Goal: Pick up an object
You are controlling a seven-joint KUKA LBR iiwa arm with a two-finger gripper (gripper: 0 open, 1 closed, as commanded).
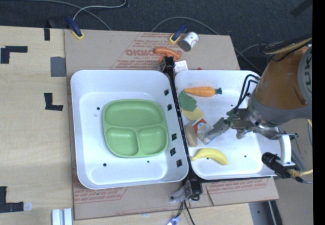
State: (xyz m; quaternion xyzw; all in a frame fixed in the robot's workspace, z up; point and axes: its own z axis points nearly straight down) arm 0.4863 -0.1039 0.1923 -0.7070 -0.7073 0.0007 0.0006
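Objects for picking lay in the right bin [238, 77], clustered against its left wall; the left bin [81, 117] carried a green divided plate [136, 127], three compartments, sitting flat near its middle. Arm [284, 92] reached in from the right, grey with the orange band, wrist low over the right bin. Gripper [205, 136] pointed leftward and slightly toward the near side, tips at the small heap by the dividing wall. Could not tell whether the fingers were spread or pressed together: they read as one dark grey wedge at this slant, and nothing could be seen pinched between them. Key relation: the nearest pieces lay just beyond the tips to the left, a small red-and-white item [199, 126] touching or just beside them, a tan rounded piece [191, 136] next to it against the wall. Banana [210, 155] lay just below the tips toward the near edge, yellow, curved, long axis running left to right, roughly in line with the gripper's own direction of reach. Carrot [201, 91] lay apart toward the far side, orange with a green stub at its right end, long axis also left to right. Between carrot and heap sat a dark green leaf-like piece [186, 102] over a pale yellow one [193, 114]. Judged: the red-and-white item or the tan piece was the likeliest target, both crowded against the wall, so a clean closure looked awkward.
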